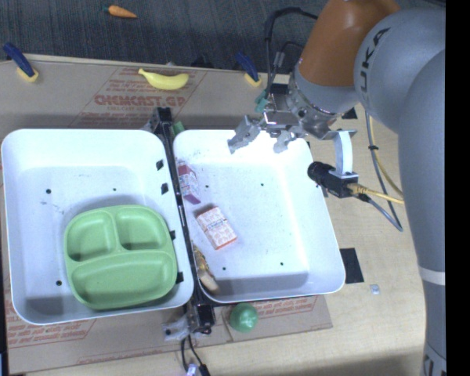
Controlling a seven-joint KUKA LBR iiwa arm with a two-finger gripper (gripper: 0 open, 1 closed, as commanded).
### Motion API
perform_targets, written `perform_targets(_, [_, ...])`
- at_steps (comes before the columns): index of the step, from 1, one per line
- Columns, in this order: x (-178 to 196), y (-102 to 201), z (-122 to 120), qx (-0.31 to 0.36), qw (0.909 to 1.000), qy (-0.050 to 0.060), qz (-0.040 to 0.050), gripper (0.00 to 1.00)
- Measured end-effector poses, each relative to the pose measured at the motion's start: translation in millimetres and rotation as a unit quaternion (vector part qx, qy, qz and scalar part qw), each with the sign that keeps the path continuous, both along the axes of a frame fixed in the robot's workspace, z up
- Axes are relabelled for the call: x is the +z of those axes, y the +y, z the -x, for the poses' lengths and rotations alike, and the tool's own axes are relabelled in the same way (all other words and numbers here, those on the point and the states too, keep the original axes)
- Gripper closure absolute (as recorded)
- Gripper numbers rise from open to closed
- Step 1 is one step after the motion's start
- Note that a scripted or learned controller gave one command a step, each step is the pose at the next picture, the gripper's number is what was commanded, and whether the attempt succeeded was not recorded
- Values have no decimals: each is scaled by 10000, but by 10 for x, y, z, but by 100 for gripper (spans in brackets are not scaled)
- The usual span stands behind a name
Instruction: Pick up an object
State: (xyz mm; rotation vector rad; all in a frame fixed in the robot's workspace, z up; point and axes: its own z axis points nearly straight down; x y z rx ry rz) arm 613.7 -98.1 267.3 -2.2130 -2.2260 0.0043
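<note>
I log the likeliest target as the small box [217,227], orange and white, lying flat and turned at an angle in the right bin [298,241], left of that bin's centre. Just beyond it, against the bin's left wall, lies a red-and-white packet [188,181]. In the near left corner of the same bin I see a small tan item [204,275], too small for me to identify.

The gripper [261,136] hangs over the far rim of the right bin, well apart from the box, on its far right side. Its two fingers are spread, and nothing sits between them. The grey arm [407,77] with its orange band enters from the right.

The left bin [31,163] holds a green divided tray [121,255] in its near half, right way up, close to the bin's right wall.

Outside the bins, on the cardboard sheet [102,100]: a yellow banana [164,77] beyond the bins, and a green ball [244,316] just near of the right bin. A small orange carrot-like item [122,11] lies on the dark floor at the far side.
</note>
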Motion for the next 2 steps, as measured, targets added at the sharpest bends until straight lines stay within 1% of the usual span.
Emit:
perform_targets(1, [-430, 277, 800, -2, 10000, 6, 2, 0])
perform_targets(2, [84, 22, 185, -1, 10000, -18, 4, 0])
